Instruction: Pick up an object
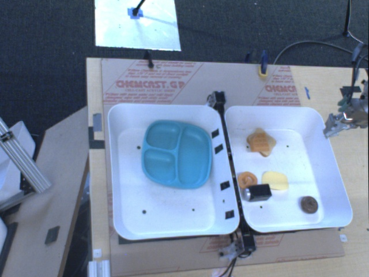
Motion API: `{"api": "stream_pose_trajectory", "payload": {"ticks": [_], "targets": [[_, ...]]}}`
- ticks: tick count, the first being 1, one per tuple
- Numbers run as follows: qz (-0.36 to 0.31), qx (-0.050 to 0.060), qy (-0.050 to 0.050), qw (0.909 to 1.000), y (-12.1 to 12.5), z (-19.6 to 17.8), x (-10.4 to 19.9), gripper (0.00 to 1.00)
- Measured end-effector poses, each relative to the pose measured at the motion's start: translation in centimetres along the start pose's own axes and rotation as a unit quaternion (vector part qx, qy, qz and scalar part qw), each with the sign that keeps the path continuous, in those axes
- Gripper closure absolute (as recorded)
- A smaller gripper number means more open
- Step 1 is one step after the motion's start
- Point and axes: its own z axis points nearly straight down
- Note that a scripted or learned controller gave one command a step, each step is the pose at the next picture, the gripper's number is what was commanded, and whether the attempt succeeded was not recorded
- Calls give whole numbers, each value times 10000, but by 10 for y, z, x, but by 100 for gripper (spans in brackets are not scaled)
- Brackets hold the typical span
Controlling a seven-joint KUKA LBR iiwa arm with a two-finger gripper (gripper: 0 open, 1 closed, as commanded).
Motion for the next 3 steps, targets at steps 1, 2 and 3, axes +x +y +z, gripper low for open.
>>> {"api": "stream_pose_trajectory", "payload": {"ticks": [1,2,3], "targets": [[-22,23,17,10000,-13,9,58,100],[-27,21,19,10000,-14,15,121,100],[-29,23,21,10000,-18,24,184,100]]}}
